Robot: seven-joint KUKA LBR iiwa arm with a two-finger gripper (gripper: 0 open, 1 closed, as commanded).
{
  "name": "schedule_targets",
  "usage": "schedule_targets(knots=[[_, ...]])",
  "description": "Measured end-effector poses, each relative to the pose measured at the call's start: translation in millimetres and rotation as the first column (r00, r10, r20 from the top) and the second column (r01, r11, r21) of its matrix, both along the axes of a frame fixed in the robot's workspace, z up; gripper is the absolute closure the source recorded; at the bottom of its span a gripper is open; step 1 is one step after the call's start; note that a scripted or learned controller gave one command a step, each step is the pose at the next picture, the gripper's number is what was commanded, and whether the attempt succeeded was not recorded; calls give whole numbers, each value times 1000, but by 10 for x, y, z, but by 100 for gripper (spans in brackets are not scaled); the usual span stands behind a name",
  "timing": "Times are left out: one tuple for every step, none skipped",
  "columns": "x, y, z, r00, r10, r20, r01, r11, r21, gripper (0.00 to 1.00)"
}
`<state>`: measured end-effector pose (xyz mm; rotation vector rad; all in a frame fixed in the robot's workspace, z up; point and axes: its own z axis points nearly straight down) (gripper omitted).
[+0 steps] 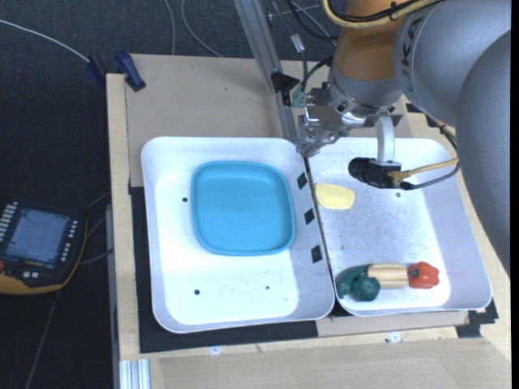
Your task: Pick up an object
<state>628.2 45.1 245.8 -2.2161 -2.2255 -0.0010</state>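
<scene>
**Gripper at the bins' far edge**

We see the gripper [318, 132] just past the far right corner of the blue tray [242, 207]; we cannot tell whether it is spread or pressed together. A yellow piece [334, 196] lies just right of the tray, in the neighbouring bin [389, 225]. The wooden bench [203, 96] stands on dark carpet [49, 136], with a pendant [36, 241] far left of the tray.
</scene>
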Motion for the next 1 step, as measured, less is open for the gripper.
schedule_targets(knots=[[56, 436, -83, 1000, -1, 0, 1, 1000, 0, 100]])
